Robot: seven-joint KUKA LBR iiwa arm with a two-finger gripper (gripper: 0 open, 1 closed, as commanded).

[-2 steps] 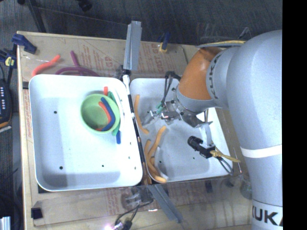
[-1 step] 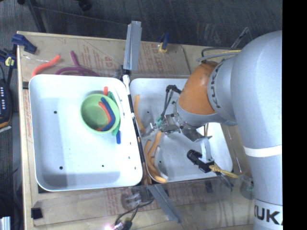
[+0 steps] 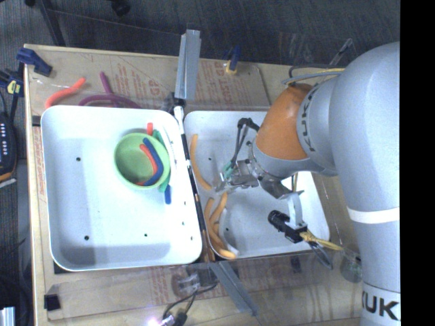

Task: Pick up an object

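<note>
Overhead, the arm point(image 3: 319, 134) bends down into the right bin point(image 3: 309, 233) (pincer point(image 3: 228, 176) state: cannot tell).

The wooden bench point(image 3: 122, 80) bears two white bins — left point(image 3: 75, 202), right point(image 3: 217, 124) — side by side.

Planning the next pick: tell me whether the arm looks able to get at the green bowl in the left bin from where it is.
Probably yes. The green bowl sits in the open in the left bin, with nothing over it. The gripper is low in the right bin, so it would need to lift over the divider between the bins.
</note>
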